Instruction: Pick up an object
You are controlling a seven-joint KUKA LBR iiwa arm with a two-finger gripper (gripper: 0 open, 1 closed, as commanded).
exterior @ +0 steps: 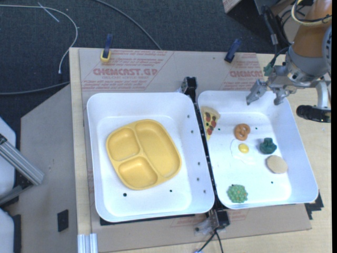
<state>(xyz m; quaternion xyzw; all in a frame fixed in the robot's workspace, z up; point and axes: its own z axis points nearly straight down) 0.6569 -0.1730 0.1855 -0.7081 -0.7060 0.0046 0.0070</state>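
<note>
My gripper [267, 96] hangs over the far edge of the right bin [295, 194], its two fingers spread open with nothing between them. Below it in that bin lie a pizza slice [210, 120] at the left wall, an orange doughnut [242, 131], a fried egg [243, 149], a dark green toy [268, 145], a beige bread roll [277, 164] and a light green broccoli piece [238, 193] near the front. The doughnut is the closest of these to the gripper, a short way toward the front and left.
The left bin [100, 194] holds a yellow three-compartment plate [143, 154]. Blue clamps [107, 47] [232, 50] grip the cardboard bench top at the back. The arm's orange band [314, 15] rises at the upper right.
</note>
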